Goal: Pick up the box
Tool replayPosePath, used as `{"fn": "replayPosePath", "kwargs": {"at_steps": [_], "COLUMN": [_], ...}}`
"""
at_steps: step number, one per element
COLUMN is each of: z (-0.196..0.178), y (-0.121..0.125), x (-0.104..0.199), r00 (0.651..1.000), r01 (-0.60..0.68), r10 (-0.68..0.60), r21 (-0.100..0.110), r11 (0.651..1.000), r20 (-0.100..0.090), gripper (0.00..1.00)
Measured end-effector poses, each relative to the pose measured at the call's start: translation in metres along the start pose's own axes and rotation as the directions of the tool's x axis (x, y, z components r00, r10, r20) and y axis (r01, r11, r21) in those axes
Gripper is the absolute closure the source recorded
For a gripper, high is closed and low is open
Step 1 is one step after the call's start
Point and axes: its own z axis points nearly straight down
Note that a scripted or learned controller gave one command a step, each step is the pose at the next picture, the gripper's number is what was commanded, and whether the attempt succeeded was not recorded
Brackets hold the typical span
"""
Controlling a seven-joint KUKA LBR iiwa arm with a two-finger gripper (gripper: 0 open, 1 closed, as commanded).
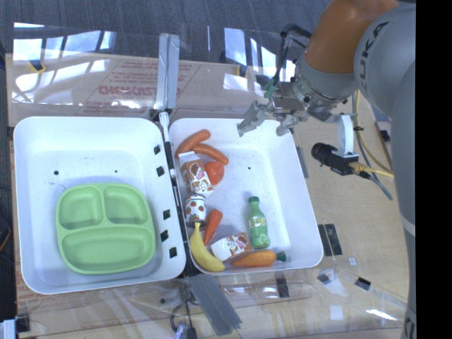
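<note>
The tool [267,123] hangs above the far edge of the right bin [305,210], close to its far right corner. Its two fingers [248,124] are spread apart with an open gap between them, and nothing is between them.

The box [197,176], a small carton with a brown and white print, lies in the right bin near the left wall, a little beyond the middle. It is well apart from the tool. Two orange carrots [204,147] lie just beyond the box, towards the far left corner, and a red-orange piece [215,172] touches its right side. A second small printed carton [195,207] lies just in front of the box, along the same wall. Nearer the front edge there are another carrot [212,224], a yellow banana [202,254], a printed packet [232,246], a green bottle [257,224] and one more carrot [256,258] with a green top.

The left bin [42,140] holds a green divided plate [106,228] in its front half.
</note>
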Motion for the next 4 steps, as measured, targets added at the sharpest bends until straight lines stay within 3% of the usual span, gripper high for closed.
{"fn": "replayPosePath", "kwargs": {"at_steps": [1, 2, 3, 4], "z": [0.069, 0.159, 0.193, 0.192], "y": [-0.043, -0.101, -0.051, 0.008], "x": [-0.002, 0.030, 0.034, 0.033], "r00": [0.922, 0.684, 0.659, 0.656], "r01": [-0.386, -0.730, -0.752, -0.754], "r10": [0.386, 0.730, 0.752, 0.754], "r21": [0.003, 0.005, 0.003, 0.003], "r11": [0.922, 0.684, 0.659, 0.656], "r20": [-0.001, 0.000, 0.000, -0.002], "gripper": [0.00, 0.00, 0.00, 0.00]}}
